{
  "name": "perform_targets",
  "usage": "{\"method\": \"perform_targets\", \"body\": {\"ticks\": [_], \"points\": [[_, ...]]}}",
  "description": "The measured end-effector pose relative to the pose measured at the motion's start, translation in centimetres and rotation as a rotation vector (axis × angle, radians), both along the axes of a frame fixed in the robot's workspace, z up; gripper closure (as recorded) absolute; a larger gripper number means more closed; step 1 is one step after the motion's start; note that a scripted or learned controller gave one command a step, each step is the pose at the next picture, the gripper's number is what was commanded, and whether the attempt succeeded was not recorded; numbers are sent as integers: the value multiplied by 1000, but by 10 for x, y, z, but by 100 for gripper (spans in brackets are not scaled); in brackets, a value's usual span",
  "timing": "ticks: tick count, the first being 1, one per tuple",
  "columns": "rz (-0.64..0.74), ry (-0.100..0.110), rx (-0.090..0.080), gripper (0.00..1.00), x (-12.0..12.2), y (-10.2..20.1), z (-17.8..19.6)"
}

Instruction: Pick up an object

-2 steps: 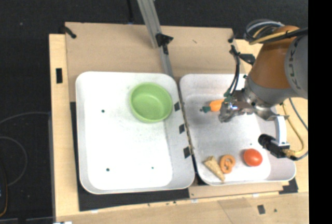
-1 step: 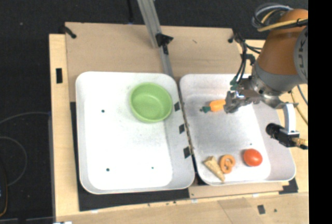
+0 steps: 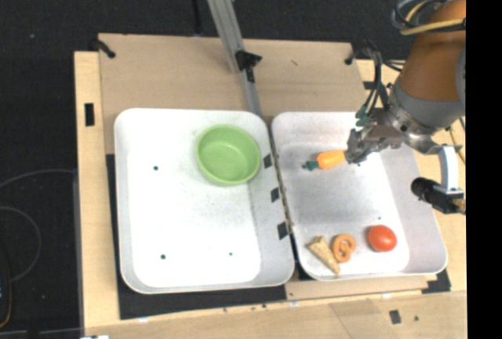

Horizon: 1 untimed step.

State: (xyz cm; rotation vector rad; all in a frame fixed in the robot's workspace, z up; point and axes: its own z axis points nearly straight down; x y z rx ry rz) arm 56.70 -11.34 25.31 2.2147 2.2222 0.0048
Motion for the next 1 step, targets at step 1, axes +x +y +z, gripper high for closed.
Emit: {"method": "perform_targets", "body": {"ticks": [1], "points": [[5, 3, 3, 100, -5, 52, 9]]}}
